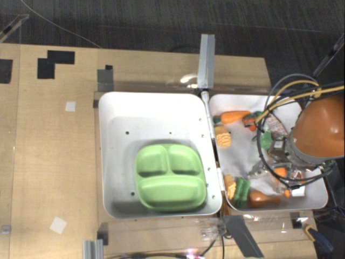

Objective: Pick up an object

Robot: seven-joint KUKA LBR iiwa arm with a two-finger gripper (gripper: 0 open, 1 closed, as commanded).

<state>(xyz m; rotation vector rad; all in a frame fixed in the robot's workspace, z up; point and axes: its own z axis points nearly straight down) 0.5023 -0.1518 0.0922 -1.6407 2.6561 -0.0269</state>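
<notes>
The gripper (269, 169) hangs low in the right bin (318, 198), under the arm's orange band (322, 127) and a loop of cables (280, 99); whether it is parted, closed or clamped on anything cannot be told, since the wrist covers it. Just beside it at about five o'clock lies an orange-and-brown toy (263, 198), with a green piece (242, 190) and a small yellow piece (230, 186) at its seven o'clock, all near the bin's lower edge. At ten o'clock from the gripper rests a yellow corn-like toy (222, 138), and at eleven o'clock an orange carrot toy (235, 117) (its tip towards the divider). Farther out at nine o'clock, the left bin (116, 117) holds a green divided plate (170, 176), three compartments, sitting towards that bin's lower right.
</notes>
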